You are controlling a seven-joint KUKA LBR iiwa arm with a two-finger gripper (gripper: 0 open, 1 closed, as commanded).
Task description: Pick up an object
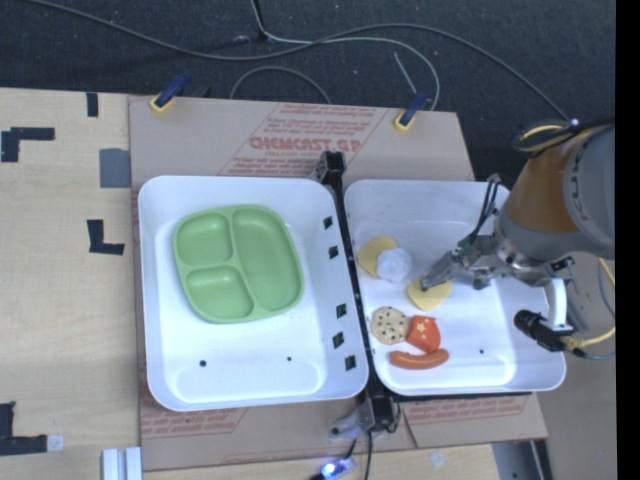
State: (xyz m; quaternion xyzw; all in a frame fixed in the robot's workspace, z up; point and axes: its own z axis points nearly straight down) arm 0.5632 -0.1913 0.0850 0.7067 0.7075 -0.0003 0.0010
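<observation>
White right bin (480,373) leaves bare floor rightward; the gripper (437,284), grip unreadable, touches a yellow piece (428,295).

The arm (560,198) ran off the right edge, its base cut away; the gripper (436,280) covered part of a yellow slice (428,295); the clear object (394,264) was too blurred to identify.

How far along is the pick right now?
Done: the gripper has reached into the right bin and sits at the yellow piece. In hand: nothing visibly lifted. Left: grasp and raise something; the cookie, tomato and sausage lie untouched.
</observation>
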